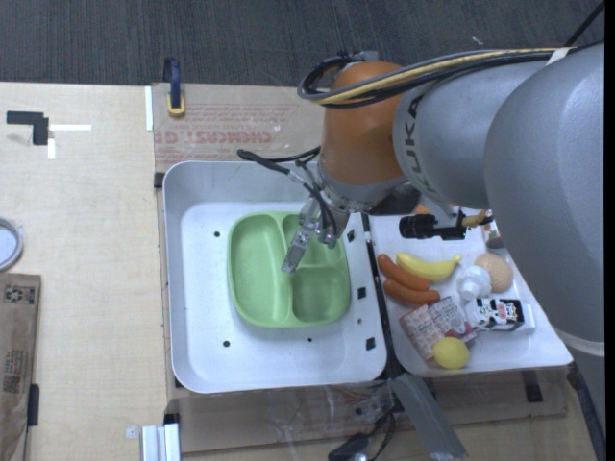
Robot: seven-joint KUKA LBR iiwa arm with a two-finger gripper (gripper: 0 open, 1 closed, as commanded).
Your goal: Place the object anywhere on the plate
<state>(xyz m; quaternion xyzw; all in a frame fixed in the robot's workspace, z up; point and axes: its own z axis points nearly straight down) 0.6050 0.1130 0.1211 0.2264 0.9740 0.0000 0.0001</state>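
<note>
A green plate [269, 291] with two compartments lies in the left white bin [197, 334]. My gripper [312, 246] hangs over the plate's upper right part, near the divider. It is open, and I see nothing between its fingers [292, 254]. No loose object lies on the visible part of the plate. The arm covers the plate's top right corner.
The right bin [538, 353] holds a banana [429, 265], two orange sausages [407, 282], a white lump [473, 281], a tan ball [496, 272], a cow-print carton [501, 313], a red-and-white packet [437, 323] and a lemon [452, 353].
</note>
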